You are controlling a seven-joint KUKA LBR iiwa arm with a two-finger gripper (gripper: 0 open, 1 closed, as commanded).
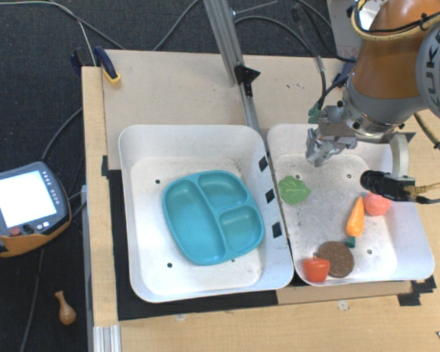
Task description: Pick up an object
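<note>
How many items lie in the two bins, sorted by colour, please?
Teal: 1, the divided plate
Green: 1, the lettuce leaf
Orange: 1, the carrot
Pink: 1, a rounded toy
Brown: 1, the round patty
Red: 1, the tomato
Total: 6

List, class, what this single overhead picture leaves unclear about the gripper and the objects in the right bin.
- Gripper: its fingers are small and blurred in the camera view, so their state is unreadable.
- Brown disc: the red object overlaps its edge.
- Pink object: partly covered by a black part above it.
- Arm: cut off by the top and right edges.
</note>
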